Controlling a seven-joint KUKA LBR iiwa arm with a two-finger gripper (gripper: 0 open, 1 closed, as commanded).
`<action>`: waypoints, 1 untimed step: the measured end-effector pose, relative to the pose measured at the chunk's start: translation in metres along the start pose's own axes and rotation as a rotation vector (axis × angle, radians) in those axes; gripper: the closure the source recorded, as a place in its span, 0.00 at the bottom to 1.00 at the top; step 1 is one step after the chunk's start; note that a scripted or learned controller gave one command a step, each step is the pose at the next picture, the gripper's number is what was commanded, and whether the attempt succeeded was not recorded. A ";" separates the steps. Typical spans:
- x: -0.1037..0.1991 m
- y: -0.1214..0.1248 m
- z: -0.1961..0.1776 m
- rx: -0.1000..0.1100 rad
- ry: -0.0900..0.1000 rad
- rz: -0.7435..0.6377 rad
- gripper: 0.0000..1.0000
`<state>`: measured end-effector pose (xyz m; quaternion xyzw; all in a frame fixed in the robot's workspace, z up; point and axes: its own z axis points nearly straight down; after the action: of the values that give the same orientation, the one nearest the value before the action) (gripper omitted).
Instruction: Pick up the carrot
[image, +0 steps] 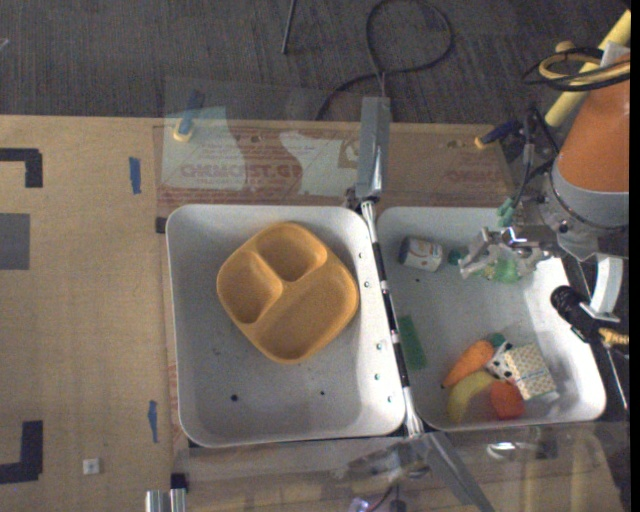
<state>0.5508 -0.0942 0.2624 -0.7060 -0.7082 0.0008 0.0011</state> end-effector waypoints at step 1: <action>-0.010 -0.048 0.137 -0.003 -0.001 0.065 0.00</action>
<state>0.5028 -0.1043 0.1256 -0.7287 -0.6849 0.0002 -0.0002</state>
